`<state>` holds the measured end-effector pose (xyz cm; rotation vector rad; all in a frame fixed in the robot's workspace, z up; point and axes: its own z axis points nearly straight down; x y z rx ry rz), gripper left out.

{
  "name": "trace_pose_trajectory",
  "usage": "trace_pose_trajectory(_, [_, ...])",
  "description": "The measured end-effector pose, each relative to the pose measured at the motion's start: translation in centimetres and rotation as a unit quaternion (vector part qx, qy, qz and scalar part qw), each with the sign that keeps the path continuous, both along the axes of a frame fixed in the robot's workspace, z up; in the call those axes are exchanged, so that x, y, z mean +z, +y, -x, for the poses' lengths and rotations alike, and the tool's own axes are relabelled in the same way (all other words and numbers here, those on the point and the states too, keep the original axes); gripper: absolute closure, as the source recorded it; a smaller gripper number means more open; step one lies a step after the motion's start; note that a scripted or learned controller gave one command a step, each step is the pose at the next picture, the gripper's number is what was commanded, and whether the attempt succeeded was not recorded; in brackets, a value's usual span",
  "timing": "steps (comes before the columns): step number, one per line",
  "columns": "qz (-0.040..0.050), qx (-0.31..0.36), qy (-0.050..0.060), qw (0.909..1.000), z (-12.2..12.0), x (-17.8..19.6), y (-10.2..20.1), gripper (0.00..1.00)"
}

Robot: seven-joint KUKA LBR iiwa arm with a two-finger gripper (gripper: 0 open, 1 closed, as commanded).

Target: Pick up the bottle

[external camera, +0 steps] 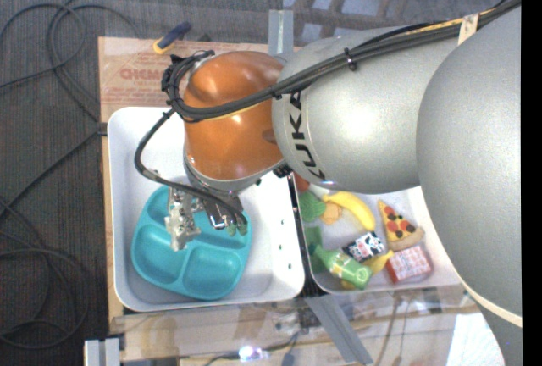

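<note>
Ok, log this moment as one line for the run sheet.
hand: over teal tray, left bin | bottle: green, lying in right bin | grasp: not yet on bottle

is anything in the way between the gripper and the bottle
Yes. The gripper hangs over the teal tray in the left bin; the green bottle lies in the right bin, so both bins' adjoining walls stand between.

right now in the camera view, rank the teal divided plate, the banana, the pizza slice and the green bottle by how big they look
1. teal divided plate, by far the largest
2. green bottle
3. banana, partly under the arm, so unsure against the bottle
4. pizza slice, the smallest, though close to the banana
</note>
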<state>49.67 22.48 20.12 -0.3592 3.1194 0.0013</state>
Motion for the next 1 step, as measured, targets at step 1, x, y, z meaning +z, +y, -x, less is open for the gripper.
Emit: trace_pose_trajectory(1, [0.0005, -0.170, 0.000, 0.9855, 0.12, 1.98, 0.87, 1.00])
